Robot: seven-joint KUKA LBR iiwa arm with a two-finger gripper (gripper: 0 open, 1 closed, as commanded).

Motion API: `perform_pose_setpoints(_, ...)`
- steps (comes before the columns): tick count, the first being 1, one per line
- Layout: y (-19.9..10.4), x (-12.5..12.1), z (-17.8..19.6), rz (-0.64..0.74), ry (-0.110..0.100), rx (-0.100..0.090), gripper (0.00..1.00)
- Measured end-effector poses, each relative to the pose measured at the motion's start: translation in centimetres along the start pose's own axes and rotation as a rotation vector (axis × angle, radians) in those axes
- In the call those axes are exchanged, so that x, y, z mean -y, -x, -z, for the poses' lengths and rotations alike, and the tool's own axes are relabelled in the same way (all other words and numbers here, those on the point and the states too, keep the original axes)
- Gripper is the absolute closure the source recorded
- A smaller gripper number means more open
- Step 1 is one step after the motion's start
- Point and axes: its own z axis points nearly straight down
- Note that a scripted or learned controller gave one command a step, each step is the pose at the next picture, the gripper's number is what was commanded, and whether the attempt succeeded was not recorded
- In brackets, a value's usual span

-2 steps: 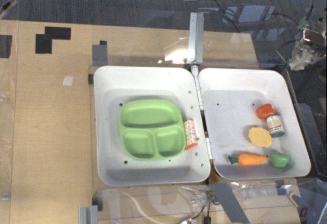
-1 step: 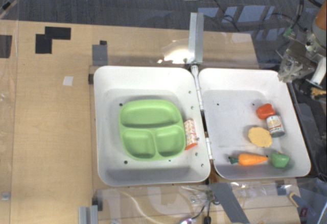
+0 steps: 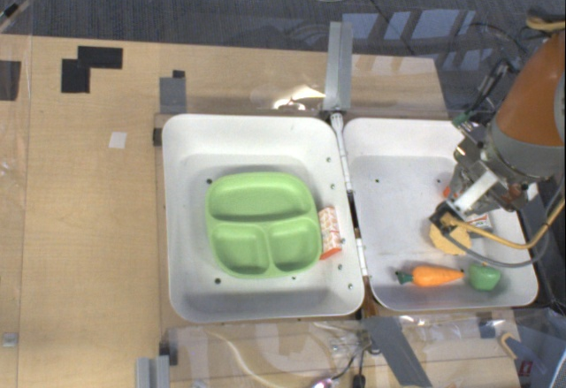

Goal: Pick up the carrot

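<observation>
I see the carrot (image 3: 431, 277) by the right bin's (image 3: 389, 201) front wall, a green piece (image 3: 484, 277) touching it, my gripper (image 3: 448, 223) just above over something yellow (image 3: 445, 239), grip unreadable.

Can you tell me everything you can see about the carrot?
The carrot is a small orange toy-looking one, smooth and shiny like plastic, with a dark green tip at its left end. It lies flat on its side, pointing left to right, on the floor of the right white bin, near the bin's front edge. Just to its right sits a small green thing, very close or touching; I cannot tell which. The gripper is above it, apart from the carrot.
</observation>
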Motion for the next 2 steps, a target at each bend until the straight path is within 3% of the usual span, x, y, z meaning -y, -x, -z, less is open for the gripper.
perform_pose_setpoints(1, -0.1, 0.0, 1.0, 0.006, 0.0, -0.001, 1.0)
perform_pose_setpoints(2, -4.3, 0.6, 1.0, -0.341, 0.001, 0.0, 1.0)
